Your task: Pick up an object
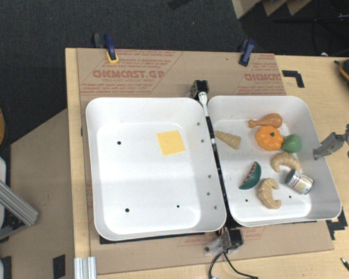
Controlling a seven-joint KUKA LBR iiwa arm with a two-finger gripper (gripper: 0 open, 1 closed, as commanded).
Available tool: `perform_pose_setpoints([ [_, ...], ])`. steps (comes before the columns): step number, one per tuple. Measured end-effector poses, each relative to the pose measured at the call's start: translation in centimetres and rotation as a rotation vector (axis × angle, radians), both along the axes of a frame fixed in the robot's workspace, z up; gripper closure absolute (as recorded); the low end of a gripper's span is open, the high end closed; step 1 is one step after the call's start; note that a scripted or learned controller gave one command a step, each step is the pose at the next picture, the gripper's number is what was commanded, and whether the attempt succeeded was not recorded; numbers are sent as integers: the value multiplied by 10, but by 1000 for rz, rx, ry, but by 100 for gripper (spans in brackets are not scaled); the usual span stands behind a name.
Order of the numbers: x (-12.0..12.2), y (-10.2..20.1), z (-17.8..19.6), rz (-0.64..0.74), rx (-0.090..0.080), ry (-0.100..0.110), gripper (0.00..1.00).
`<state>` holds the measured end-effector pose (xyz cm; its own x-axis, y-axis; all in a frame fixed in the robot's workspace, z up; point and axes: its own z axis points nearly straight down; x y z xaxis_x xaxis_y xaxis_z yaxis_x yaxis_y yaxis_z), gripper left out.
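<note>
Grey pincer point(327, 147) just outside right bin's rim point(314, 118)

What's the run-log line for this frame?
gripper: right edge, over right bin rim, nothing seen held | right bin: toy foods, small can | left bin: yellow square | pick: not yet done

Claw point(331, 146): grey metal, angular; small part at frame edge
</note>
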<state>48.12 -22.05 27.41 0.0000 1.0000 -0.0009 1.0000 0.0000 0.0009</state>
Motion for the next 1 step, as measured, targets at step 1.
perform_pose_setpoints([
  [1,37,26,-123,4,5,9,0],
])
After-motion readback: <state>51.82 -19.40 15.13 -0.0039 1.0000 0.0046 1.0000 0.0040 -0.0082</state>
